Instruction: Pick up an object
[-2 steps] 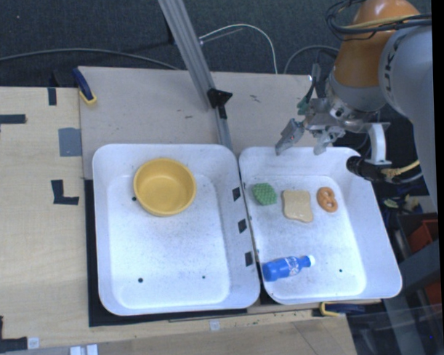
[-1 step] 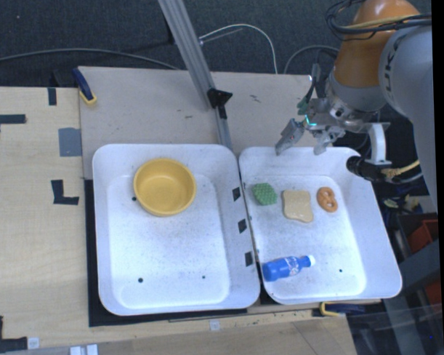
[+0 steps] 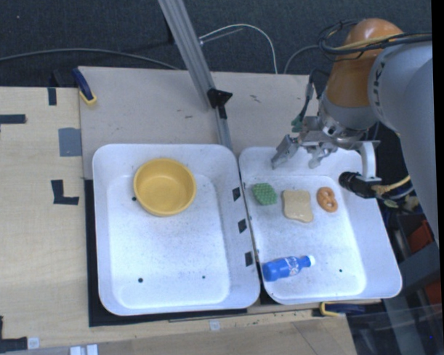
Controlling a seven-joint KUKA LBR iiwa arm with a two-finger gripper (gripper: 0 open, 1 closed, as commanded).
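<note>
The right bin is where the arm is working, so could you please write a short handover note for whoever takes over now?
Gripper: fingers spread open, holding nothing, over the far edge of the right bin.
In that bin: green scrubber, tan sponge-like piece, pretzel, blue bottle lying on its side near the front.
Left bin: yellow bowl.
Done: nothing picked yet.
Left: descend on one object, close, lift.

I work in a robotics lab: my wooden bench carries dark tape marks, two white bins, loose cables and a slanted metal pole.
</note>
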